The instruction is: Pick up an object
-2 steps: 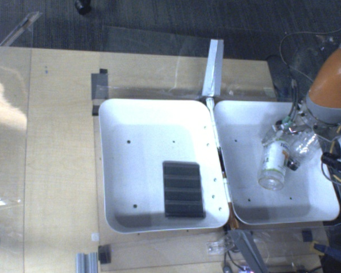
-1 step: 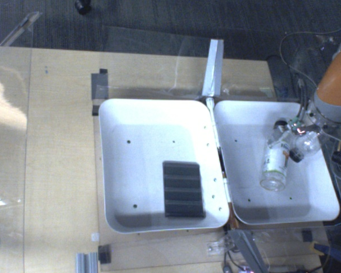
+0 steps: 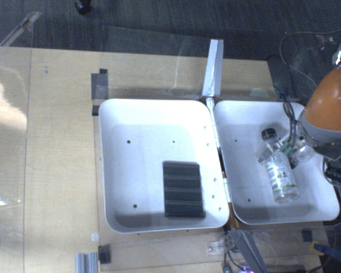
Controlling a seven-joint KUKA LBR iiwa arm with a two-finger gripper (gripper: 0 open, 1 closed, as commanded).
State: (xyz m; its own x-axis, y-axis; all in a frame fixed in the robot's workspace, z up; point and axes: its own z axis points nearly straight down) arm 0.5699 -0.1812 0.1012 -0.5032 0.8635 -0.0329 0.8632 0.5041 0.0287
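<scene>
Lying in the right bin (image 3: pixel 324 209), a clear bottle (image 3: pixel 281 174) bears an unreadable label.

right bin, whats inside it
A clear plastic bottle with a dark cap lies on the right bin floor, and the gripper reaches in beside it. The arm covers the bin's right edge.

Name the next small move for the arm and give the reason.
Probably lower the tool a little onto the clear bottle and shut it. The tool sits at the bottle's upper end in the right bin, and a firm hold cannot be seen. The dark ribbed block lies in the left bin, farther off.
</scene>
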